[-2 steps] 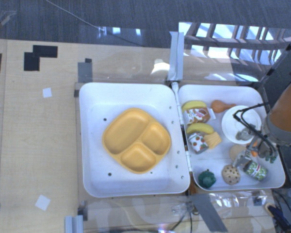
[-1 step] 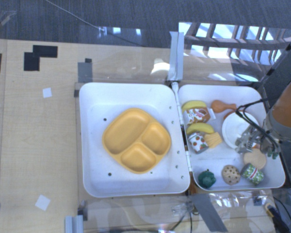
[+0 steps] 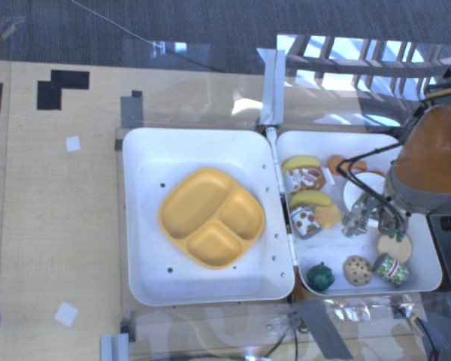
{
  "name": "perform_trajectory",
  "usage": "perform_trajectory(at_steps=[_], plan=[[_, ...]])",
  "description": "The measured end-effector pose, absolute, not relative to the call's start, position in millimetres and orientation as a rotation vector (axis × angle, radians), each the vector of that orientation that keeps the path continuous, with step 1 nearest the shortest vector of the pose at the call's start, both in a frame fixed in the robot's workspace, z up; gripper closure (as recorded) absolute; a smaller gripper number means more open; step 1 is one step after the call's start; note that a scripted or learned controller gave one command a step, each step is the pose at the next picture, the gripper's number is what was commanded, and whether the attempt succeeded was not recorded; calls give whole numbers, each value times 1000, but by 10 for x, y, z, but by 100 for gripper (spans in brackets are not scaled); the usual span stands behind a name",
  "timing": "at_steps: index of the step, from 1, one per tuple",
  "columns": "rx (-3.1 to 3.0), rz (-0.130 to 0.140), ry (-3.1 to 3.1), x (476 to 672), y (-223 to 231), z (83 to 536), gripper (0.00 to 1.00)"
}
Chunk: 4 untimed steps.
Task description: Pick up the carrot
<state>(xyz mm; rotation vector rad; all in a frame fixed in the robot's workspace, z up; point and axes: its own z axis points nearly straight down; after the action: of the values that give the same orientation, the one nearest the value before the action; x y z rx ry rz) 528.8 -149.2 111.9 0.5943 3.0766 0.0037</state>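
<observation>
I am looking down on a pale wooden table (image 3: 52, 224) with a dark ribbed floor (image 3: 173, 13) running along the far side. On the left part of the table, black square markings (image 3: 60, 89) are sitting near the far edge, and two small pale paper squares (image 3: 66, 313) are lying on the wood. A thin cable (image 3: 98, 17) is crossing the floor at a slant.

Moving right, the left white bin (image 3: 135, 277) is holding a yellow divided plate (image 3: 213, 216), which is lying flat near its middle. A metal post (image 3: 273, 89) is standing at the far end of the seam between the two bins.

The right white bin (image 3: 428, 277) is holding two bananas (image 3: 301, 162), two small printed cans (image 3: 306, 179), a green round item (image 3: 320, 277), a speckled cookie (image 3: 357, 270) and a green-labelled can (image 3: 391, 269). The carrot (image 3: 337, 163) is lying at the far side of this bin, just right of the upper banana, partly behind a black cable.

The end effector (image 3: 370, 220) is hanging over the middle of the right bin, near a white dish (image 3: 357, 190), well apart from the carrot. I cannot tell whether it is released or clenched; nothing is showing in its grip. The arm's orange band (image 3: 434, 153) is bulking at the right edge.
</observation>
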Motion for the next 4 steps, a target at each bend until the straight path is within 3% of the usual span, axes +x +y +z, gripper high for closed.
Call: perform_trajectory(at_steps=[1, 2, 3, 4], plan=[[523, 3, 3090, 4891, -1016, 1416, 100], [260, 0, 3124, 4886, -1346, 1306, 100], [452, 2, 3099, 4897, -1000, 1585, 100], [303, -4, 3119, 4891, -1726, 1710, 100]])
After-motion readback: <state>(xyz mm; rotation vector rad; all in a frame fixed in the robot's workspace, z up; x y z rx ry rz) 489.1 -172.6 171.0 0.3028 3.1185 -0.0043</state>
